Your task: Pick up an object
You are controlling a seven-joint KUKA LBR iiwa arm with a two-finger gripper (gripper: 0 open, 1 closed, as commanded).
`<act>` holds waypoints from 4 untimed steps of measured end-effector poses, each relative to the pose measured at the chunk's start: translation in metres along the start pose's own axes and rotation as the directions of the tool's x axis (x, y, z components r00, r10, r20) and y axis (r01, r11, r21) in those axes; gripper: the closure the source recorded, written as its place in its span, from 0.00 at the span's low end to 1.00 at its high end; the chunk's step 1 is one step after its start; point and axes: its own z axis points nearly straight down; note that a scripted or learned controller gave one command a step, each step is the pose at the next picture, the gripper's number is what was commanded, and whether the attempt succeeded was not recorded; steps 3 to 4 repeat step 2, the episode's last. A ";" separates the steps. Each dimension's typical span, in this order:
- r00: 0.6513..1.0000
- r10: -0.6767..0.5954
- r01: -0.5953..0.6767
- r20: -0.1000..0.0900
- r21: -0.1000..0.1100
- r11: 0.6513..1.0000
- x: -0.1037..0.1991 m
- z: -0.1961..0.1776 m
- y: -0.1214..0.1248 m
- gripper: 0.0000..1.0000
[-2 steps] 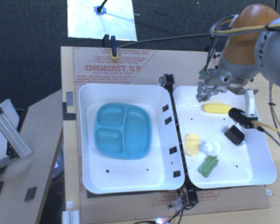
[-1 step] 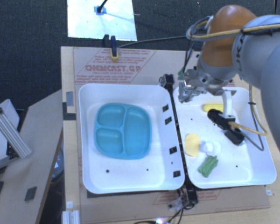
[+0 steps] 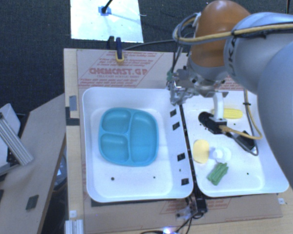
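My gripper point(image 3: 177, 95) hangs over the far end of the ridge between the two bins, at the right bin's back left corner. Nothing shows in it. The right bin point(image 3: 268, 177) holds a pale yellow rounded piece point(image 3: 201, 150), a small white piece point(image 3: 220, 154) touching it, and a green ribbed piece point(image 3: 218, 173) nearer the front. A bright yellow piece point(image 3: 233, 113) lies further back, partly behind the wrist. A dark slim thing point(image 3: 245, 143) lies to the right of the white piece. All of them sit in front of and to the right of the gripper.
A blue divided plate point(image 3: 129, 135) lies in the middle of the left bin point(image 3: 95, 179). The big grey and orange arm covers the right bin's back right part. Black clips line the ridge between the bins point(image 3: 181, 141).
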 end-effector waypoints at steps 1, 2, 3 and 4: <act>1.000 0.001 -0.001 0.000 0.002 1.000 0.049 0.011 -0.007 1.00; 1.000 0.006 -0.006 0.002 0.001 1.000 0.046 0.011 -0.006 0.00; 1.000 0.006 -0.006 0.002 0.001 1.000 0.046 0.011 -0.006 0.00; 1.000 0.006 -0.006 0.002 0.001 1.000 0.046 0.011 -0.006 0.00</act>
